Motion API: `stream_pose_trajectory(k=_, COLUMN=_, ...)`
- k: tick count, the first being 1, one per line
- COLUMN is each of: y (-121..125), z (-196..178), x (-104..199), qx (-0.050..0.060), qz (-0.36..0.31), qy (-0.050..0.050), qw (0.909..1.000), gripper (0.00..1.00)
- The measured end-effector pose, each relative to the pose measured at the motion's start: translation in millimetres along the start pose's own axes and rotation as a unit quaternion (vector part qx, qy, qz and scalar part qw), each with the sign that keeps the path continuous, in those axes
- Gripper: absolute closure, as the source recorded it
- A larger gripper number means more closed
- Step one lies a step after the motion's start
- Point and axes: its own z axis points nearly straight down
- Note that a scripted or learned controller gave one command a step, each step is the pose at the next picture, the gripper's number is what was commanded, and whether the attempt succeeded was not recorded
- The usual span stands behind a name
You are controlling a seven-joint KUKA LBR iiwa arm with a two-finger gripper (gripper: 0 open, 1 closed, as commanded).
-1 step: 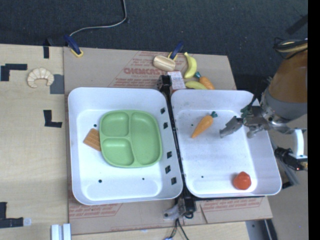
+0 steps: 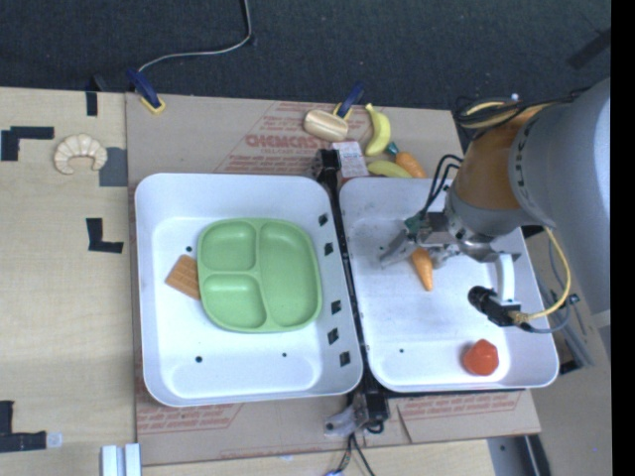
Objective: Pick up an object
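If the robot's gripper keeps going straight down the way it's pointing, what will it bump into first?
Probably the orange carrot. The gripper points down into the right bin, with the carrot right at its tip. Its height above the carrot is hard to judge from this view.

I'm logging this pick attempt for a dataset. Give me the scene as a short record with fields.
arm: reaches in from the right over the right bin
gripper: low in right bin, at the carrot's upper end
carrot: lying in right bin, under the gripper
tomato: right bin, near corner, apart from gripper
left bin: green divided plate, brown piece at its left edge
behind bins: bananas, bread roll
far left bench: croissant
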Motion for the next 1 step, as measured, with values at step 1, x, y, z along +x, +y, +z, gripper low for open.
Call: stream_pose_trajectory(k=1, y=-0.5, z=-9.3, x=-0.9, qx=0.001, qz=0.000, qy=-0.001, qw=1.0000, gripper=1.00)
